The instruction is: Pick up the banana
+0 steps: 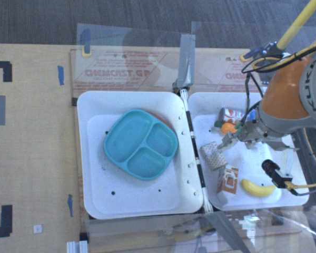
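My fingers hang spread and hold nothing, over the right bin. The banana lies on the bin floor well off to one side of them, beside a small carton.

arm hides the right bin's far corner.

Grey arm with orange band, entering from right of frame; gripper lowered at centre right.
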Motion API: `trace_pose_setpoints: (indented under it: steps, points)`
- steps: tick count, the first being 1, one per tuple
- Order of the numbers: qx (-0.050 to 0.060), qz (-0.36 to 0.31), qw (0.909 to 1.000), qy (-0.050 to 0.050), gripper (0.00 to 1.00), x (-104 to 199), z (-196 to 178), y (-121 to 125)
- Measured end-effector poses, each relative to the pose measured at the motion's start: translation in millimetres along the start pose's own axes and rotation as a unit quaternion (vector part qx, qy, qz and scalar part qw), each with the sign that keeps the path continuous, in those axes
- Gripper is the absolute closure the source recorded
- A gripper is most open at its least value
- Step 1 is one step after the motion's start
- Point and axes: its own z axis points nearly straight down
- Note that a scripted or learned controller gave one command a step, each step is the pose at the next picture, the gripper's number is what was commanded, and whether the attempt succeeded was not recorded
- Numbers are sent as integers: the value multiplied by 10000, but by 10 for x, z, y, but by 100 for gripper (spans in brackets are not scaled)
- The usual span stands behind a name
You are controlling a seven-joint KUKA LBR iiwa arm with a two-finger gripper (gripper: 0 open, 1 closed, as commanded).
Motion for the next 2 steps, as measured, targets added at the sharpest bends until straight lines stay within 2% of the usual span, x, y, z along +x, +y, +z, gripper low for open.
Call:
trace_pose_setpoints:
  steps: [1, 2]
  points:
    - [7, 316, 9995, 8, 0, -370, -438, -772]
    - [-12, 252, 9997, -7, 0, -516, 204, -782]
